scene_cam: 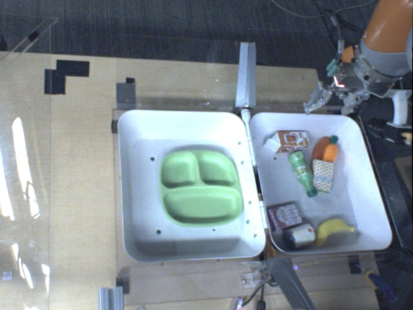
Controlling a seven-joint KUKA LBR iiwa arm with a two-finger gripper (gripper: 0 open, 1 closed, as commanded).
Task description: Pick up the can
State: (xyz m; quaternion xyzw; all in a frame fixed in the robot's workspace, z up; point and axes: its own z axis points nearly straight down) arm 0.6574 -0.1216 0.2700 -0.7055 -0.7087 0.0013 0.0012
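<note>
1. Looking down on the bench, I find the can (299, 236) lying on its side near the front edge of the right bin (374, 192), between a dark packet (284, 214) and a banana (335, 229).
2. My gripper (332, 101) hangs above the bin's far rim, well apart from the can; its fingers look spread and hold nothing.
3. The arm (387, 24) is cut off by the frame's top right corner.
4. The can's label is too small to read.
5. The left bin (129, 192) carries a green divided tray (201, 186).
</note>
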